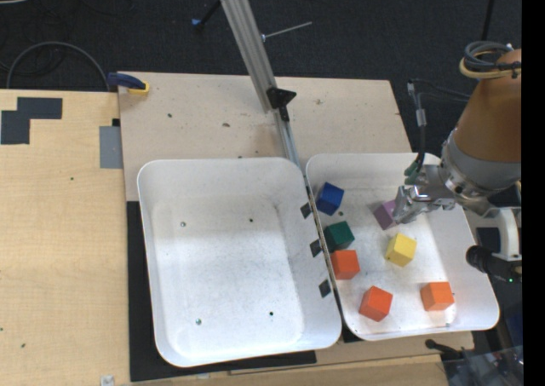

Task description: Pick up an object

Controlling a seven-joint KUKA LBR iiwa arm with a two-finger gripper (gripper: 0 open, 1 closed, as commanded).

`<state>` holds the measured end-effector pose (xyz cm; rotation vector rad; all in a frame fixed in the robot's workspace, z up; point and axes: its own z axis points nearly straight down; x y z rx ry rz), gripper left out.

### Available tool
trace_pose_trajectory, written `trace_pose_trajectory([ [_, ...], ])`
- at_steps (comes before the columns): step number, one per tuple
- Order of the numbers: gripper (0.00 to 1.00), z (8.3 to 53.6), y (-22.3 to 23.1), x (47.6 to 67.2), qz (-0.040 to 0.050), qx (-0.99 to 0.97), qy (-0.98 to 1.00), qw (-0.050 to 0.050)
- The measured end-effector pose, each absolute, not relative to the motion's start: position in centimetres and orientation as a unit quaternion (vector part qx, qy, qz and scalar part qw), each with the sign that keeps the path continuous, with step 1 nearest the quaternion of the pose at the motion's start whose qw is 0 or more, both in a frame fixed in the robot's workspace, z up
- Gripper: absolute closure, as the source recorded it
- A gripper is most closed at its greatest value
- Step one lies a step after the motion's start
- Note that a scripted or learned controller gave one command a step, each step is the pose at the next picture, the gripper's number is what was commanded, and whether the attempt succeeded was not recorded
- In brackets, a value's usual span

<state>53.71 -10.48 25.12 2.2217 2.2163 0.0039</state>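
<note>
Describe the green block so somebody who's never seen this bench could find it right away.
Look at the right-hand white bin, the one with the coloured blocks. Along its left wall sit three blocks in a column: a blue block at the top, an orange block below. The green block is the middle one, dark green and the sole green piece there.

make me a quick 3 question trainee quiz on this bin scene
1. True or false: the blue cube lies in the left bin.
2. Which cube lies nearest the gripper? A) purple cube B) green cube C) yellow cube
3. How many orange cubes lie in the right bin?

Key:
1. False; it lies in the right bin.
2. A
3. Three
</note>
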Motion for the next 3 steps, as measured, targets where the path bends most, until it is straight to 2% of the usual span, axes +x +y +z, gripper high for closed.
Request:
trace_pose_trajectory([
  [1,1.00,20.5,-12.0,54.9,-0.0024,0.708,0.706,-0.003],
  [2,1.00,9.9,-9.8,61.7,-0.0020,0.707,0.708,-0.003],
  [3,1.00,9.1,-10.3,64.2,-0.0005,0.705,0.709,-0.001],
])
